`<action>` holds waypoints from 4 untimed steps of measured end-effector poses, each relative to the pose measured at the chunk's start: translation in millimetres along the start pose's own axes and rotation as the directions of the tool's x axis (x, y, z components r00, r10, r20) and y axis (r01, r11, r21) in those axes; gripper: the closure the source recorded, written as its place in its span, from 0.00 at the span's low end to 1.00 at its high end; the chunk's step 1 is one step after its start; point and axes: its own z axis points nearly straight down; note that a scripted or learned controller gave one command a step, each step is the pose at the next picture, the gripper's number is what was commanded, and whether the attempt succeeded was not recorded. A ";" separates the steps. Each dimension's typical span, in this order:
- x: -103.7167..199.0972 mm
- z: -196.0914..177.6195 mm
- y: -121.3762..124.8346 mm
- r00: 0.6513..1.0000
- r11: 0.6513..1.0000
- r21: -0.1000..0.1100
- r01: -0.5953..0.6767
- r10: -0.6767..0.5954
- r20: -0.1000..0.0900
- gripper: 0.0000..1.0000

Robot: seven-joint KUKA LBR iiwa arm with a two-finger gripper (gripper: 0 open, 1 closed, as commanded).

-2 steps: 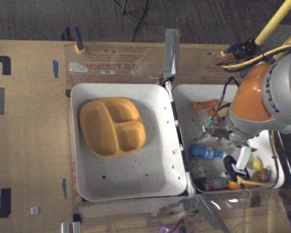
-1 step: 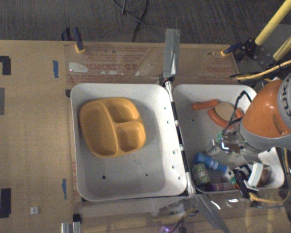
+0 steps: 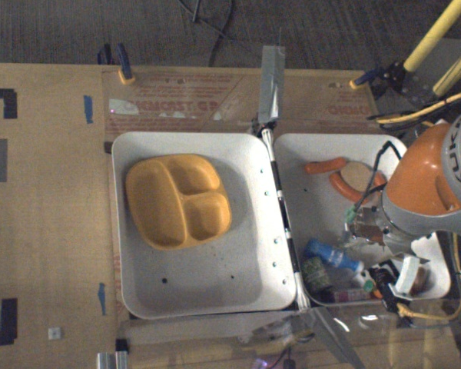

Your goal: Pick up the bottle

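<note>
1. Landmark: right bin [image 3: 292, 177], one of two shallow white bins on the bench [image 3: 46, 229]. All places below are given relative to it.
2. Bottle [image 3: 332, 254]: clear plastic with a blue label, lying on its side inside the right bin, near the bin's front wall and towards its left side.
3. Just in front of the bottle, against the right bin's front wall, sits a dark green item [image 3: 317, 272] and a small pinkish flat packet [image 3: 346, 293]; identity of both unclear.
4. At the back of the right bin lie an orange-red sausage-shaped toy [image 3: 325, 166] and a curved red piece [image 3: 346, 186] around a tan disc [image 3: 356, 174].
5. Arm [image 3: 430, 179]: grey with orange band, over the right side of the right bin. The jaws [image 3: 363, 225] hang just right of the bottle and a little behind it; whether they are apart or together I cannot tell.
6. Left bin [image 3: 246, 283], touching the right bin's left wall, holds a yellow divided plate [image 3: 178, 201].
</note>
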 end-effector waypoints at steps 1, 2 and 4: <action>-0.3 0.0 0.0 1.000 1.000 0.000 0.000 0.000 0.000 0.00; 16.7 8.6 -15.0 0.968 0.968 0.001 0.251 -0.251 0.003 0.00; -41.8 -118.8 43.3 0.995 0.995 0.015 -0.098 0.098 0.004 0.00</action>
